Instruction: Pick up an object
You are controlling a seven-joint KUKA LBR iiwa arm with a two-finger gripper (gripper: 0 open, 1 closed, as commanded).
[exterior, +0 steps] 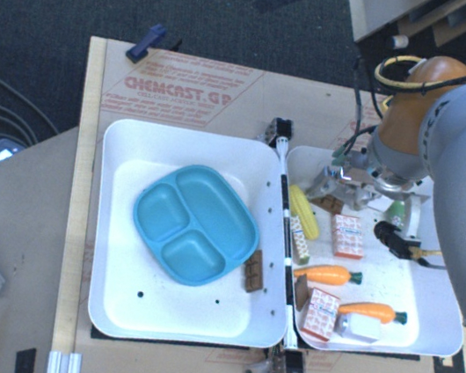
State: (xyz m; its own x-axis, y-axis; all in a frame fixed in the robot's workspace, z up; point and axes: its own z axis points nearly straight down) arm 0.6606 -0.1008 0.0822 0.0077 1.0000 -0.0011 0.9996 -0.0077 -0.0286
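Corn cob [303, 212] — seemingly beside pincer [336, 193]

Left bin [109, 231]: divided plate [195, 224] in the middle, chocolate bar [253, 272] just right of it. Right bin [435, 329]: corn cob [304, 212] behind two carrots [322, 275], with two small cartons [348, 235] nearby.

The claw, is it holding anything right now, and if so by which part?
Cannot be told. The claw is low at the back of the right bin, near the corn, but no item shows in its grip.
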